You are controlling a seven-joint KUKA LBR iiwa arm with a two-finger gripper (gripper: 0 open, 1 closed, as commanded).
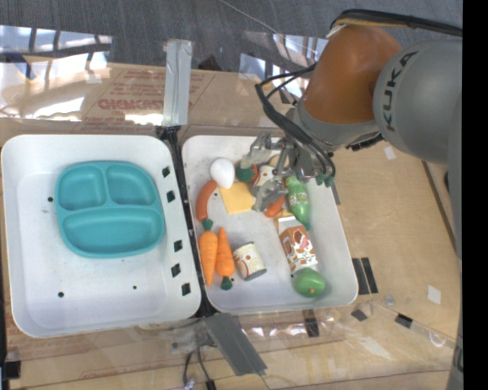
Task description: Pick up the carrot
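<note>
Two orange carrots with green tops lie side by side near the front left of the right bin point(342, 242): one carrot point(207, 255) by the left wall, the other point(225, 255) just to its right. My gripper point(268, 187) hangs low over the back middle of that bin, well behind and to the right of both carrots. A small orange piece point(275, 209) shows just under it, and I cannot tell what that piece is or whether the gripper touches it.
Around the gripper lie a white egg point(222, 171), a yellow cheese slice point(237, 197), an orange-red sausage point(204, 201) and a green vegetable point(298, 202). A small can point(249, 261), a printed packet point(298, 249) and a green fruit point(309, 283) lie nearer the front. The left bin holds a teal divided plate point(110, 209).
</note>
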